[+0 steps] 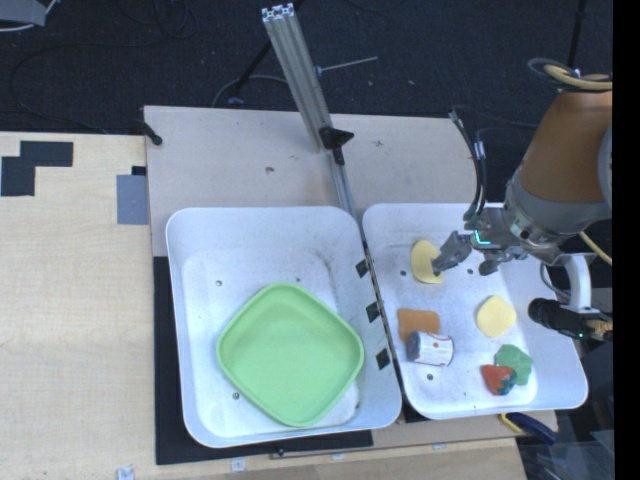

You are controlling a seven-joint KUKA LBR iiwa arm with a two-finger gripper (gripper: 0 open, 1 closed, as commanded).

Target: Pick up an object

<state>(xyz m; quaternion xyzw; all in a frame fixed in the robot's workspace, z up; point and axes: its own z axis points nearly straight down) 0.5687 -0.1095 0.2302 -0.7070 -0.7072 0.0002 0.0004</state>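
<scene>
The right bin (560, 393) holds several small objects: a yellow piece (424, 261) near its upper left, an orange block (419, 321), a small white can (431, 348) lying on its side, a pale yellow round piece (495, 316), and a red and green toy (508, 368). My gripper (468, 253) hangs above the bin's upper middle, just right of the yellow piece, its fingers spread apart with nothing between them.
The left bin (200, 238) holds a green square plate (290, 353). A metal rail (305, 78) slants down toward the divider between the bins. The grey arm with its orange band (565, 158) comes in from the right.
</scene>
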